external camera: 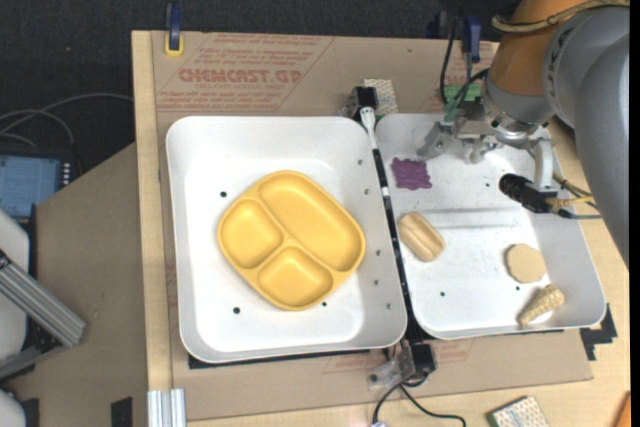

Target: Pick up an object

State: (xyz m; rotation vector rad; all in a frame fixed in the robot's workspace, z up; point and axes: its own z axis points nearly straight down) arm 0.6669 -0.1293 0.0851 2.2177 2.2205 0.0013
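The brown cardboard sheet (280, 380) covering the bench is lying nearest, its front edge running under both bins.

The left shallow white plastic bin (200, 315) is holding a yellow plastic divided plate (290, 237), which is sitting flat near the middle with its three compartments showing only bare plastic.

The right shallow white plastic bin (470, 305) is carrying four small things, all apart from one another. A flat purple ragged-edged piece (411, 173) is lying at the far left, close to the wall shared with the other bin. A tan oval bread-roll shape (421, 237) is resting nearer the camera, also by that wall. Further right, a tan round flat disc (525, 263) and a pale tan ridged cone (541, 305) are sitting near the front right corner.

The two-finger gripper (468, 140) is hanging over the far part of the right bin, just right of the purple piece and not touching it as far as can be judged. Whether it is spread or closed cannot be told, and nothing is showing in its grasp.

The arm seems to be working through the approach, with no pick made yet. The next move is probably calling for a shift onto the purple piece, the closest candidate, and a descent low enough to catch so flat a thing.
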